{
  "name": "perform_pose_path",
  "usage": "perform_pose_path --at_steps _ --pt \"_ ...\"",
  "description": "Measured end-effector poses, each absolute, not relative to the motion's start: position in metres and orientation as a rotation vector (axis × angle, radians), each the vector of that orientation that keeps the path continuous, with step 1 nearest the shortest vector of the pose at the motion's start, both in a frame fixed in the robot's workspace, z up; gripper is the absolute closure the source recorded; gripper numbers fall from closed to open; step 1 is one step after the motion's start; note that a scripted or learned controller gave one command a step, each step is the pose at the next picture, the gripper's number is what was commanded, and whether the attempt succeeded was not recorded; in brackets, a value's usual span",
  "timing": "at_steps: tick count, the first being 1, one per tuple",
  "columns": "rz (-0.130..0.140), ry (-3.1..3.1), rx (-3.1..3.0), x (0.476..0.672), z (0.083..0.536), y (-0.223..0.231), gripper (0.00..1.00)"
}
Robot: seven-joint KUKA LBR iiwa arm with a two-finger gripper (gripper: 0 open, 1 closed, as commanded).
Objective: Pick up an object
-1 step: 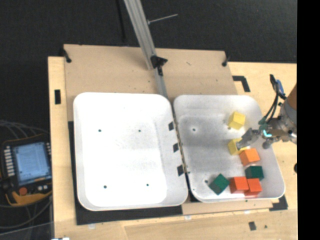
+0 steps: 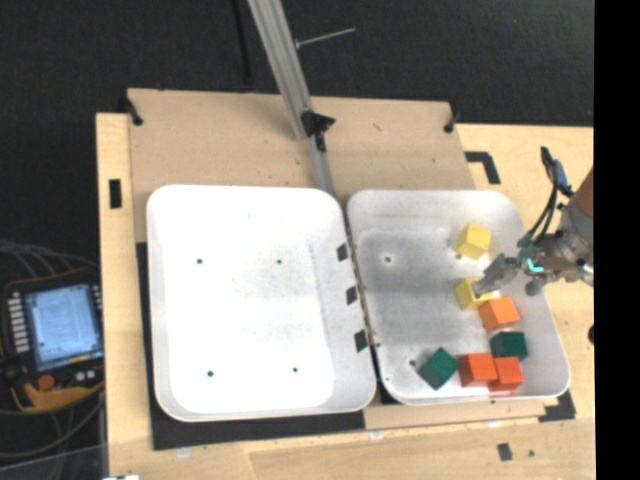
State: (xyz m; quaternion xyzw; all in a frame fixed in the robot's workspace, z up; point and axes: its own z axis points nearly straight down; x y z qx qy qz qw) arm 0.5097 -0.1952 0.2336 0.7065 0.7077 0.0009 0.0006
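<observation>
Reaching low into the right bin (image 2: pixel 400 218), gripper (image 2: pixel 492 280) by a yellow block (image 2: pixel 467 293). Open or shut: cannot tell. Next: pinch, then lift.

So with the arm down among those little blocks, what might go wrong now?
1. The gripper sits right at the lower small yellow block, with an orange block close beside it; it could nudge that neighbour or grab both.
2. The blocks crowd near the right white bin's edge, so a block may slide against the wall instead of lifting.
</observation>
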Motion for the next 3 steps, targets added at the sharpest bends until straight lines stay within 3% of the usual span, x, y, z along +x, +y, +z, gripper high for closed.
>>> perform_pose_path --at_steps 1,2,3 --pt "-0.006 2.221 2.226 0.512 0.173 -0.190 0.00" --pt "0.013 2.222 2.210 0.514 0.130 -0.191 0.00" --pt "0.019 2.215 2.213 0.517 0.126 -0.190 0.00"
